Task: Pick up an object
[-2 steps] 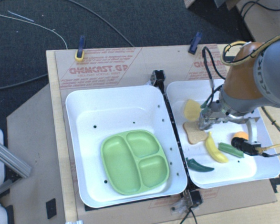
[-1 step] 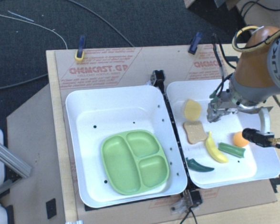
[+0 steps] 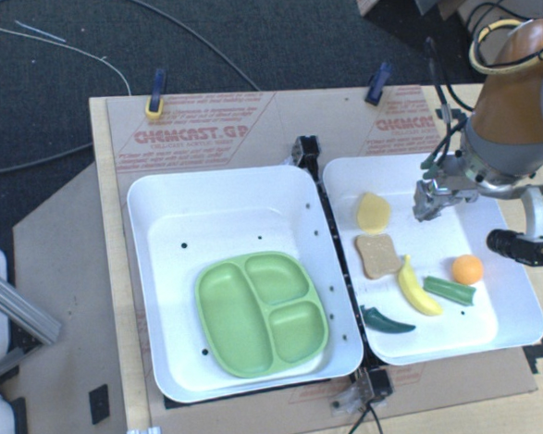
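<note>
While the gripper (image 3: 425, 201) hangs over the upper part of the right bin (image 3: 511, 329), I cannot tell from this angle how its claw is set, and I see nothing held in it.

Going from largest down, I count two white bins; one green divided plate (image 3: 258, 312) with three compartments, lying in the left bin (image 3: 154, 266); and six toy foods, one of each, all in the right bin: a banana (image 3: 416, 288), a slice of bread (image 3: 378, 254), a dark green pepper (image 3: 386, 319), a lighter green pod-shaped piece (image 3: 449, 290), a pale yellow wedge (image 3: 374, 212) and an orange (image 3: 466, 268).

I judge these to be light, stiff, smooth plastic, so likely slippery. The banana touches the green piece, and the orange sits just beside them. I would go for the yellow wedge, nearest the gripper and standing apart, taking it across its narrower width.
</note>
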Motion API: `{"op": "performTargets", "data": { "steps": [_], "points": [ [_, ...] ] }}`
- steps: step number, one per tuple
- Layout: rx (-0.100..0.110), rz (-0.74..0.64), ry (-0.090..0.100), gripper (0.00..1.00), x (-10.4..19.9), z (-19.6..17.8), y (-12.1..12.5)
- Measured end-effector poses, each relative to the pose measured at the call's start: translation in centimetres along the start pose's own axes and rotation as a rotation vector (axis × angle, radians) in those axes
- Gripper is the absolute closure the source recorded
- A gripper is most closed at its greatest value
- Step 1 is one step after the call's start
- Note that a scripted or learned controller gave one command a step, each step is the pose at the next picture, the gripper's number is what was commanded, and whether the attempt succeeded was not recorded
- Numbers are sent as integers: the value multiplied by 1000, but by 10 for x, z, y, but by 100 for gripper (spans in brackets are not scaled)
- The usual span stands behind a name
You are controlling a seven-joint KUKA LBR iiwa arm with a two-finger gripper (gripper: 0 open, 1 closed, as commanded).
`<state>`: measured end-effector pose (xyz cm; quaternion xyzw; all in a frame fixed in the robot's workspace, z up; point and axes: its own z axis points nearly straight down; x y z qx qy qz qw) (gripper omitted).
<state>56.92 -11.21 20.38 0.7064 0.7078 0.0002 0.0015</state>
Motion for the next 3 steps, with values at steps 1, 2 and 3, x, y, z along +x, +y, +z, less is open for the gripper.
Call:
{"op": "performTargets", "data": {
  "steps": [1, 2, 3],
  "points": [
    [3, -4, 3, 100, 50, -11, 4],
    [11, -5, 4, 100, 109, -4, 2],
    [8, -4, 2, 100, 162, 5, 8]
  ]
}}
